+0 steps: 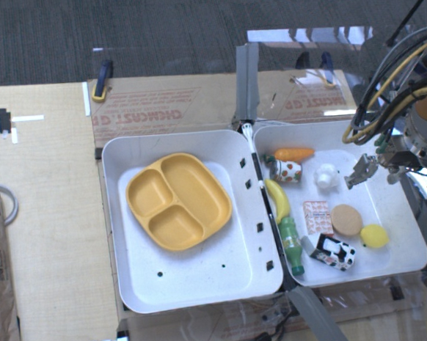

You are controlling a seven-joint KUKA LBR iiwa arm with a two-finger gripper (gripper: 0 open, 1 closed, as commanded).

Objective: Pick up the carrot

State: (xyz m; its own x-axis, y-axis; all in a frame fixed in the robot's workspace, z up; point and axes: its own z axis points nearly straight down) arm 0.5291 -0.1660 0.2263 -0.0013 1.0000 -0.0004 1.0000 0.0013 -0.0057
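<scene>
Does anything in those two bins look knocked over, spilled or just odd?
Nothing spilled or broken. The green bottle lies on its side by the divider in the right bin, below the banana. The yellow divided plate sits slightly askew in the left bin.

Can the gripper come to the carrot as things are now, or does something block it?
Probably yes. The carrot lies uncovered at the far edge of the right bin, nothing on top. The gripper hangs over the same bin, with only low items between.

Single fixed camera high above tabletop (33, 129), tilted down at slant. Mid distance: both white bins side by side, left bin (123, 232), right bin (404, 254). Arm (414, 106) enters from frame right.
</scene>
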